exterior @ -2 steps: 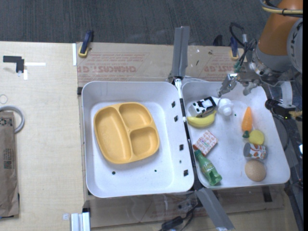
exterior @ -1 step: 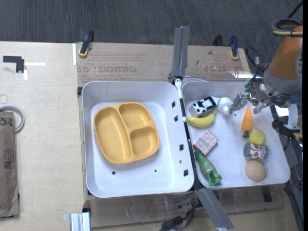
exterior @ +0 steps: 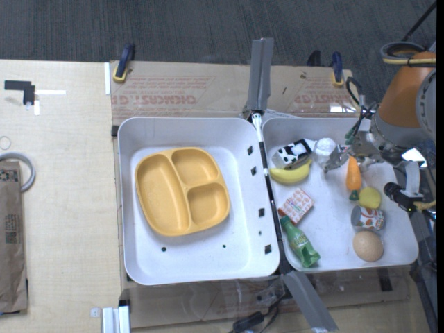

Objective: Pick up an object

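Objects lie in the right bin (exterior: 402, 255): bottle (exterior: 300, 241), banana (exterior: 289, 174), egg (exterior: 368, 245), carrot (exterior: 354, 174). Left bin (exterior: 139, 255) holds a yellow plate (exterior: 182, 189). Gripper (exterior: 341, 157) sits near the carrot; finger state cannot be told.

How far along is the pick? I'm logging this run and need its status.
Nothing looks done yet: no object is lifted. In hand: the grey arm's hand sits low in the right white bin, beside the orange carrot-shaped toy; its grip can't be judged. Left: grasping and lifting one item. The yellow plastic banana and beige egg lie on the bin floor.
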Robot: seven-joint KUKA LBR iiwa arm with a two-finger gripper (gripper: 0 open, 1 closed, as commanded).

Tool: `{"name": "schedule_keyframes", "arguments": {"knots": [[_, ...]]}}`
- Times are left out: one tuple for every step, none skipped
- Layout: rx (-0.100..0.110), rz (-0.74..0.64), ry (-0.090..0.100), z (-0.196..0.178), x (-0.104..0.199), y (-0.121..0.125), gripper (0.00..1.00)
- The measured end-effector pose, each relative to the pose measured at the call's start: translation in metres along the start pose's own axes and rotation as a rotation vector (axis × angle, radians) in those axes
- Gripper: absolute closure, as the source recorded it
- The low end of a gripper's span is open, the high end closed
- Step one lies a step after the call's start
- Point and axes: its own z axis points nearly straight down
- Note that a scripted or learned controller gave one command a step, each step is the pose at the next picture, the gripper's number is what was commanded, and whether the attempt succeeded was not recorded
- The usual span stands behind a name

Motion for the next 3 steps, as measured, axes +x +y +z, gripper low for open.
{"name": "schedule_keyframes", "arguments": {"knots": [[-0.001, -0.003, -0.002, -0.01, 0.0, 0.001, 1.0], [0.0, 0.037, 0.0, -0.106, 0.011, -0.053, 1.0], [0.0, -0.007, 0.001, -0.011, 0.039, -0.049, 1.0]]}}
